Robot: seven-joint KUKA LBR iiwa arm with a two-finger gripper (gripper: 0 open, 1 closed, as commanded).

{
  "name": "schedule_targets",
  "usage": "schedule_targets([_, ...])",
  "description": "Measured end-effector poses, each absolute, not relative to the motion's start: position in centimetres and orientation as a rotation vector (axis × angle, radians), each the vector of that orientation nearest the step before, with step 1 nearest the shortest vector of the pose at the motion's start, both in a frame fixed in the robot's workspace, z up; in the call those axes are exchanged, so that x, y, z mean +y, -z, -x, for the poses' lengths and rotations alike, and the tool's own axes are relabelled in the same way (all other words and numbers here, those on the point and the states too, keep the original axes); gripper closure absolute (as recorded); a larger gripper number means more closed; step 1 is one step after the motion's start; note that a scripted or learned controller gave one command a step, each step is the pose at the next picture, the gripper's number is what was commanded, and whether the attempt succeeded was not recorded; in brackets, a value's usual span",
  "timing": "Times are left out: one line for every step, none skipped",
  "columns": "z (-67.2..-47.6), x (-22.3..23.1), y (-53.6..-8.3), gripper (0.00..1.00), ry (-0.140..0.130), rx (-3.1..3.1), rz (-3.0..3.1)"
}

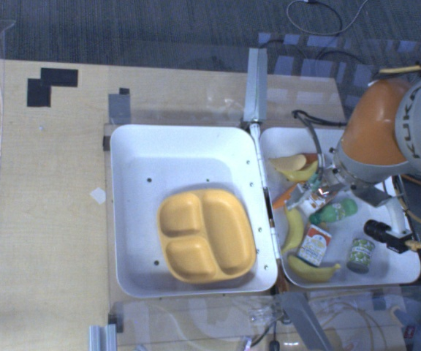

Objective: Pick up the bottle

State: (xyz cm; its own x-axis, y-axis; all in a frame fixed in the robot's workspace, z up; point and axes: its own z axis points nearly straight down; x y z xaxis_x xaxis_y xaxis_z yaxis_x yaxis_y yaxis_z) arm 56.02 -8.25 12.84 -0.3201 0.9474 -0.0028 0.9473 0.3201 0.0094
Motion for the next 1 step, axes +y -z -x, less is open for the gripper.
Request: schedule_targets([-61.81, -7.08, -18.70, 0.00, -0.007, 2.613, -1.732])
